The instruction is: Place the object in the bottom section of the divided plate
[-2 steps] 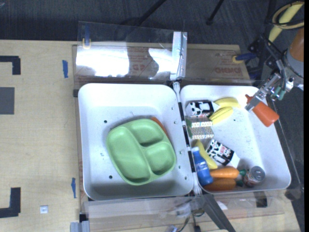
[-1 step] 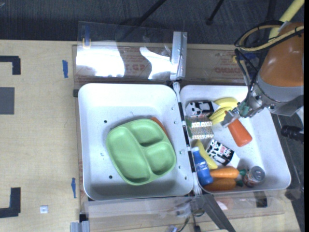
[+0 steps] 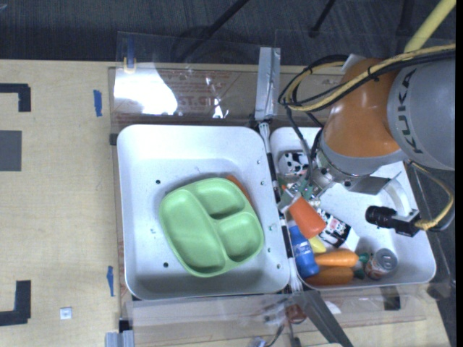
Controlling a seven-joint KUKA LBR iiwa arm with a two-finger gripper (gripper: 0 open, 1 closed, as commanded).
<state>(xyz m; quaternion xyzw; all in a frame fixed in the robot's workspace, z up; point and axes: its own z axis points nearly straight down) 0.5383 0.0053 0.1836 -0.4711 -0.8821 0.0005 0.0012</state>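
Observation:
A green divided plate lies in the left white bin, with one long section on its left and two smaller ones on its right. An orange edge peeks out from behind the plate's upper right rim. The grey arm with its orange band hangs over the right bin. My gripper is low at that bin's left side, just above an orange piece. I see nothing clearly between its fingers.
In the right bin lie a blue object, an orange carrot-like piece, a silver can, a black-and-white packet and a white spotted item. A clear plastic wall stands behind the left bin.

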